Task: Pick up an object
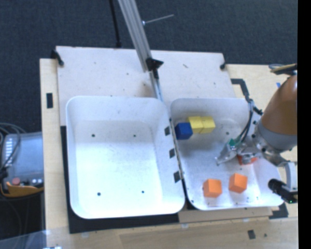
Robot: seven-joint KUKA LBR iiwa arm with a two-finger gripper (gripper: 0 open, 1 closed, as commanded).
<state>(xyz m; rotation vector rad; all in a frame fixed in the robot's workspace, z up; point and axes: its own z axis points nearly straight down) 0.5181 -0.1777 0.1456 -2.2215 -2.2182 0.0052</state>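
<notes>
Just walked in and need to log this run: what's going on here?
The arm reaches from the right into the right bin, its gripper low over the floor there. Two orange blocks lie near the front, and a blue block touches a yellow block at the back. Nothing looks picked up yet.

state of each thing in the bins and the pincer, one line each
blue block: resting in right bin, touching yellow block
yellow block: resting, not held
left orange block: resting, apart from the other
right orange block: resting, not held
pincer: low over right bin, finger state unclear
</notes>
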